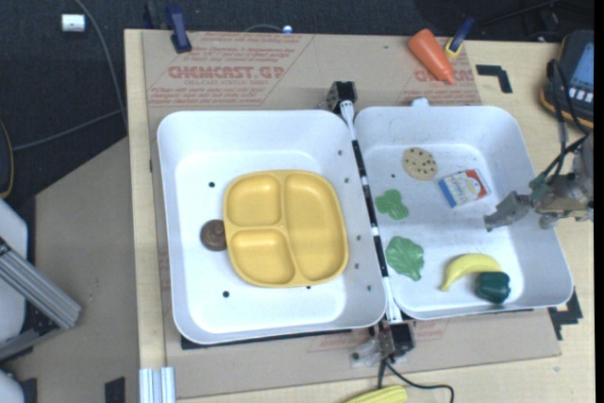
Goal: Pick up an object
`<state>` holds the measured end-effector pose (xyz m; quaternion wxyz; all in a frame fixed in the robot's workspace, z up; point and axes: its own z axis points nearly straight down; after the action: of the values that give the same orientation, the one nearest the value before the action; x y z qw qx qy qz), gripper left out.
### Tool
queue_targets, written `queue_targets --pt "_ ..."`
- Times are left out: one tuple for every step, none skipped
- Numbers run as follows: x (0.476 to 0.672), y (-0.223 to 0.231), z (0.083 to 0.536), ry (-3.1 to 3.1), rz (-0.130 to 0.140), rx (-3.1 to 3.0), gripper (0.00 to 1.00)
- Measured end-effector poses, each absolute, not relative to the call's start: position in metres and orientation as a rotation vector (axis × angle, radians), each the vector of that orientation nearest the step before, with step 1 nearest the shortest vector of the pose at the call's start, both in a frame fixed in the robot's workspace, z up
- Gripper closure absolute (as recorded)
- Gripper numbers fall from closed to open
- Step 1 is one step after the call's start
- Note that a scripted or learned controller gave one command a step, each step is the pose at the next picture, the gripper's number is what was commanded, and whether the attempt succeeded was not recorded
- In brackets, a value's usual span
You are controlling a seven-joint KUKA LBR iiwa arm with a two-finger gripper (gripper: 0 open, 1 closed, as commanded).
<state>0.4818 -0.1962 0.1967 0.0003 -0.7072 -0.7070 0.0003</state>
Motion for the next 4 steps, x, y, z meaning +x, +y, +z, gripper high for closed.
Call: queue_targets --pt "0.545 -0.131 0.180 -2.224 -0.002 -2.221 0.00" --pt "0.487 -0.175 0.084 -2.219 0.002 -2.223 0.00" --pt "0.587 -0.137 0.085 -2.225 -0.003 -2.219 0.00" --pt "0.604 -0.094 0.085 -2.224 -0.003 -2.221 0.00"
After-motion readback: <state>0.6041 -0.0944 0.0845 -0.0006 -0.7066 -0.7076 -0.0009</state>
